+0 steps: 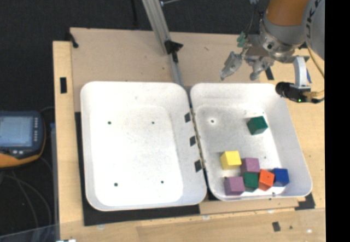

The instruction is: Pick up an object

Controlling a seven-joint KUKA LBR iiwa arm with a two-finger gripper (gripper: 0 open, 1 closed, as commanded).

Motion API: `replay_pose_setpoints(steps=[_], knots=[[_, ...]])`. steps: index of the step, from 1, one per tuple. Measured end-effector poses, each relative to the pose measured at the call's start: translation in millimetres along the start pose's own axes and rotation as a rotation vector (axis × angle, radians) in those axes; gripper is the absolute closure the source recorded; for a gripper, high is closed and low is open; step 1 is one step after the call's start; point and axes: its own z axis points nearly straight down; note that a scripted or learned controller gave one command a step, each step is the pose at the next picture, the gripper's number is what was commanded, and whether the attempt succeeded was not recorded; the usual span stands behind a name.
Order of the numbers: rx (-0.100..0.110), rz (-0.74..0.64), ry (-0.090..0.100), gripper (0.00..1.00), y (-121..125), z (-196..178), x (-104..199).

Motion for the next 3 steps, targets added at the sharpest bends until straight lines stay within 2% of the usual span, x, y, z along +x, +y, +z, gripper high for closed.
replay_pose_setpoints(steps=[1,3], knots=[[0.006,-0.002,0.002,0.00,-4.1,95.3,62.0],[-0.001,0.004,0.004,0.00,-2.8,90.2,59.9]])
